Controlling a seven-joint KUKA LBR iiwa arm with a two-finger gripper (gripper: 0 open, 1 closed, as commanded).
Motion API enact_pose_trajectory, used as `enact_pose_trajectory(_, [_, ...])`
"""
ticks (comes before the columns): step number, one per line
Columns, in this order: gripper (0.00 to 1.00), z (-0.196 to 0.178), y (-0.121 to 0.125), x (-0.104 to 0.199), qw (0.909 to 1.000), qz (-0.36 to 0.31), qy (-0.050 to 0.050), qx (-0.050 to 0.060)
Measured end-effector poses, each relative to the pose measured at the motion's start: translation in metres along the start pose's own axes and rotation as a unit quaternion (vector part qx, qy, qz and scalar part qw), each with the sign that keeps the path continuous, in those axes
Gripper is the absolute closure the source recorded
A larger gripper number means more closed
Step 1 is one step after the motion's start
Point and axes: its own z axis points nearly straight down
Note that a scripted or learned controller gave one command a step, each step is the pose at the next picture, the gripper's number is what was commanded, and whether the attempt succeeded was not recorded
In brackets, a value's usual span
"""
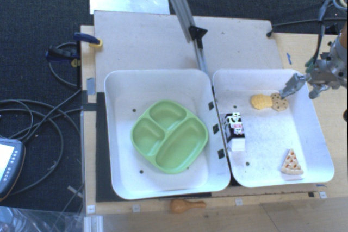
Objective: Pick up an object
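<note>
My gripper (298,94) hangs over the upper right part of the right bin (312,117), open with nothing between its fingers. Its left fingertip is just above and right of a brown chocolate-chip cookie (279,102), which lies against a yellow biscuit-like piece (261,101). A small black-and-white carton (235,130) lies by the right bin's left wall. A toy pizza slice (292,163) rests near the bin's front right corner. The left bin (122,171) holds a green divided plate (169,136).
A metal pole (182,2) slants down from the top to the seam between the bins. A small brownish object (187,205) lies on the bench in front of the bins. Cables and a blue clamp (73,51) sit at the left.
</note>
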Motion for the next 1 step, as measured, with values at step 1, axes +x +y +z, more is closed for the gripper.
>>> enact_pose_trajectory(1, [0.00, -0.0001, 0.0001, 0.0001, 1.0000, 0.001, 0.000, 0.000])
